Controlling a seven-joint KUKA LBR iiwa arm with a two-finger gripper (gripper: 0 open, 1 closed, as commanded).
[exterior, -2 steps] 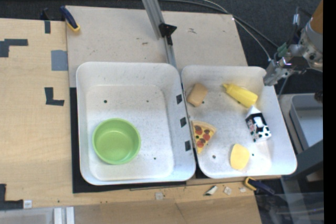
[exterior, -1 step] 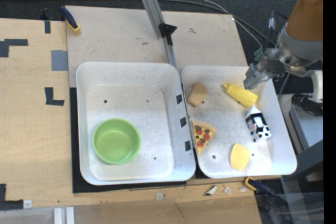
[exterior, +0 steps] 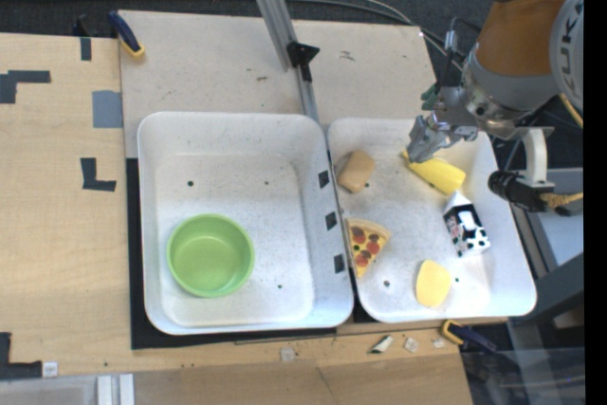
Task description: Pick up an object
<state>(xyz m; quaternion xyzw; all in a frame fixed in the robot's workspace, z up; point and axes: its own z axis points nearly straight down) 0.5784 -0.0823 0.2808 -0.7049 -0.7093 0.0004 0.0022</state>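
Hovering over the far part of the right bin (exterior: 503, 294), the claw (exterior: 424, 143) hangs from the grey arm (exterior: 517, 33) with its tips just above the near end of a yellow banana-like piece (exterior: 438, 174). In the camera view the two fingers look drawn close together, yet nothing can be seen between them, so I cannot tell whether they are parted or closed, and the claw holds nothing that shows.

Relative to the claw, the yellow piece lies directly beneath and slightly toward the arm's side, resting flat on the bin floor. A tan bread-like lump (exterior: 357, 171) sits off to the side away from the arm, near the wall between the bins. Farther toward the camera lie a small black-and-white carton (exterior: 466, 228), a pizza slice (exterior: 365, 244) and a pale yellow round piece (exterior: 433, 284). Well apart, in the left bin (exterior: 228, 133), rests a green bowl (exterior: 211, 254).

By my judgement the step in hand is the approach: the claw is lined up over the yellow piece and the grasp is not yet made. The next move calls for a short descent with the fingers straddling the piece across its narrow width, then a firm close before lifting.
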